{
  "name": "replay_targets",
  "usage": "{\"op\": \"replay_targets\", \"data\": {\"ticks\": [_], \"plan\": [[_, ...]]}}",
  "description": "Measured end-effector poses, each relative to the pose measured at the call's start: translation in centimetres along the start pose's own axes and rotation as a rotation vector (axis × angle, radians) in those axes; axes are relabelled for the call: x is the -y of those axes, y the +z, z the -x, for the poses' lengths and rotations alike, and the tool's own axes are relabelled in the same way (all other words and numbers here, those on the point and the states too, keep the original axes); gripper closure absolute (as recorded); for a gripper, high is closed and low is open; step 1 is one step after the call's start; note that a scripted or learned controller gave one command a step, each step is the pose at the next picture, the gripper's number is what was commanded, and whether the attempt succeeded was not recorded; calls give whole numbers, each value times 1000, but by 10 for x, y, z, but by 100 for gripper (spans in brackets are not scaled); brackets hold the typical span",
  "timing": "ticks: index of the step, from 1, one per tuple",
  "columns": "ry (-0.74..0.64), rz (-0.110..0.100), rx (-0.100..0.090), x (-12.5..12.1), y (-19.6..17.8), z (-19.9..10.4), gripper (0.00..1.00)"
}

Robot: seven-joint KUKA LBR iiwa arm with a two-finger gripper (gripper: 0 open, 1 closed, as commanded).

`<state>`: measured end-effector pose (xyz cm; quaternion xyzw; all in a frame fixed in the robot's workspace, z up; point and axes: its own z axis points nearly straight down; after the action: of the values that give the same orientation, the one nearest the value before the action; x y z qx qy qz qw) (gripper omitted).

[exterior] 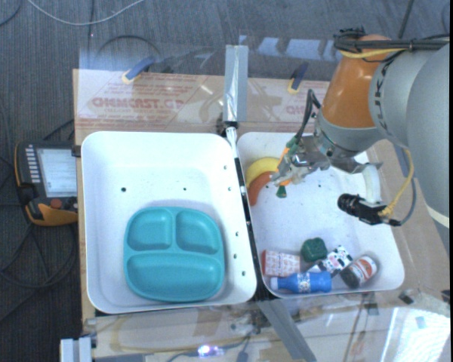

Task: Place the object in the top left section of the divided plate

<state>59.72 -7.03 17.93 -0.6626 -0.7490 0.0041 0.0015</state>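
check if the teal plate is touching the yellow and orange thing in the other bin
Apart. The camera view shows the teal plate in the left bin, the yellow and orange thing beyond the bin walls.

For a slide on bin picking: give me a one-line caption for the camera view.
End effector poised over the yellow and orange toy in the right bin; teal divided plate waits in the left bin.

The gripper (287, 178) is small and blurred against the right bin (317, 225), so the set of its fingers cannot be read. It overlaps the yellow and orange objects (258, 173) by the bin's left wall, hiding their right sides; what they are is unclear. The arm (392, 89) runs off the right edge and covers the bin's upper right corner. The small items (317, 264) clustered along the bin's lower wall overlap one another, and their labels are too small to read. The handheld device (45, 181) left of the bench is partly cut by the left bin (98, 202).
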Motion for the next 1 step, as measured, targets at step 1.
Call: {"op": "replay_targets", "data": {"ticks": [1], "plan": [[502,-1,0,-20,0,9,100]]}}
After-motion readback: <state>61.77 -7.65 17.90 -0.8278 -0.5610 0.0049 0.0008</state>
